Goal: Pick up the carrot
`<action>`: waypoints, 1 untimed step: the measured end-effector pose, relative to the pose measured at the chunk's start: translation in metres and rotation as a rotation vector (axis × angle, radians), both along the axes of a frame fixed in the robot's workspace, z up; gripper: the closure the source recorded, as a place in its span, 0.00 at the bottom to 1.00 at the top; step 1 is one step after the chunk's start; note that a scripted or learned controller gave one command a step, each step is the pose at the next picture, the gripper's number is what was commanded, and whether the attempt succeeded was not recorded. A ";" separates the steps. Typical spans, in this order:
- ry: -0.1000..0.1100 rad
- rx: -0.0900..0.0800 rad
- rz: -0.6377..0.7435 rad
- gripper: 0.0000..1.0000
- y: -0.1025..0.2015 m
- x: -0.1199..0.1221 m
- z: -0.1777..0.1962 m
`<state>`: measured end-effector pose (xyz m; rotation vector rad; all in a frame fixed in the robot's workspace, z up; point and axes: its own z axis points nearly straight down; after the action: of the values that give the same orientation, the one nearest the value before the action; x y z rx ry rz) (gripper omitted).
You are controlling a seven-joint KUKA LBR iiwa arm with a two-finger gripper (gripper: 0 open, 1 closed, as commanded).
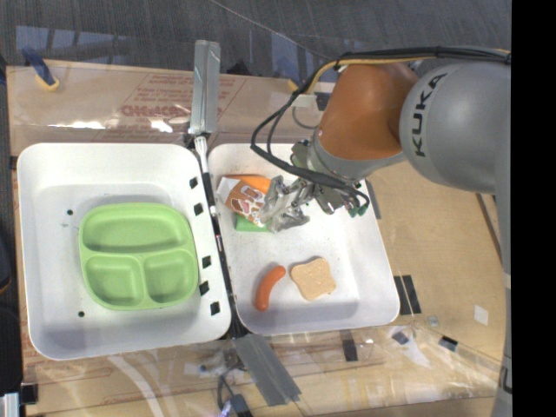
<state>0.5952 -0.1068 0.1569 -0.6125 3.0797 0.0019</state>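
Observation:
In the right bin (pixel 373 259), an orange item with a white-and-brown patch and a green end (pixel 247 196) lies at the upper left; it may be the carrot. My gripper (pixel 287 208) hangs just to its right, low over the bin floor, touching or nearly touching it. An orange-red, rounded, elongated piece (pixel 268 287) lies near the bin's front, well apart from the gripper. From this view I cannot make out anything between the metal fingers.
A tan bread slice (pixel 313 279) lies right of the elongated piece. The left bin (pixel 43 233) holds a green divided tray (pixel 136 254). A grey bar (pixel 206 85) stands behind the divider between the bins. The arm's orange band (pixel 365 111) overhangs the right bin's back.

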 end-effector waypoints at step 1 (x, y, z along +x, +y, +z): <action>-0.003 0.000 0.161 1.00 0.087 0.029 0.036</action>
<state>0.6237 -0.0202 0.1933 -0.8576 3.0176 0.0010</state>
